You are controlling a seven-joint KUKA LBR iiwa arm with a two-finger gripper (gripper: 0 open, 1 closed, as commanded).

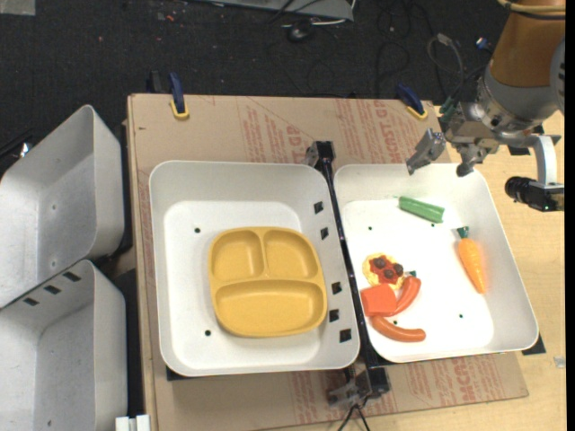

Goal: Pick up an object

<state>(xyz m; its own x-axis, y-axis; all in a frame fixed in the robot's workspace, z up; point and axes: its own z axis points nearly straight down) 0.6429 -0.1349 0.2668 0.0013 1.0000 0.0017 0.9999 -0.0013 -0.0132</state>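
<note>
Your pincer (445, 154) released, fingers spread with nothing between them, poised above the far rim of the right bin (512, 326), green piece (421, 208) just below it on the bin floor, carrot (472, 260) further below, red sausage (398, 331) well below, yellow tray (267, 281) off in the left bin (171, 330)

My arm (526, 39) enters from the right and bends downward. My gripper (446, 158) hangs above the right bin's far edge, fingers (424, 155) spread apart, holding nothing.
</note>
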